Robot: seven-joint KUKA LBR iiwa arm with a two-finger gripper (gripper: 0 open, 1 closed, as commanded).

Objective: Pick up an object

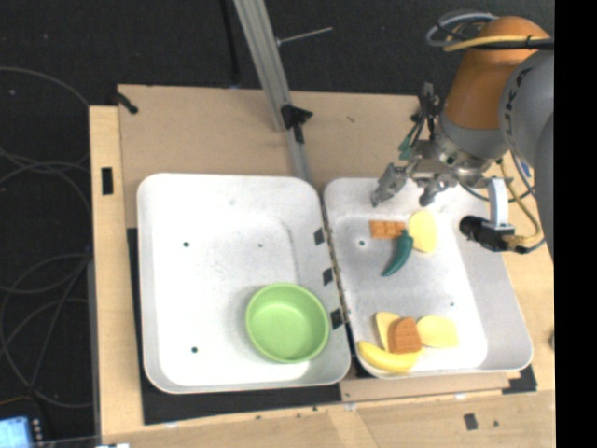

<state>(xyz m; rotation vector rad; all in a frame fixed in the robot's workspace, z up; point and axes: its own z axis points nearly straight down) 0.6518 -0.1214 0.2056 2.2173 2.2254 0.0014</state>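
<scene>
gripper [409, 192] spread open, empty, above far right bin [485, 339] | risk: fingers straddle orange block [386, 229], nudging pepper [399, 255]

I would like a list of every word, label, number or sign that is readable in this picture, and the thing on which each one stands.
None can be read.
The two white bins, the green bowl and the toy food pieces bear no visible writing.
The arm's orange band shows no legible label.
A bluish patch at the lower left corner is too blurred to read.
</scene>
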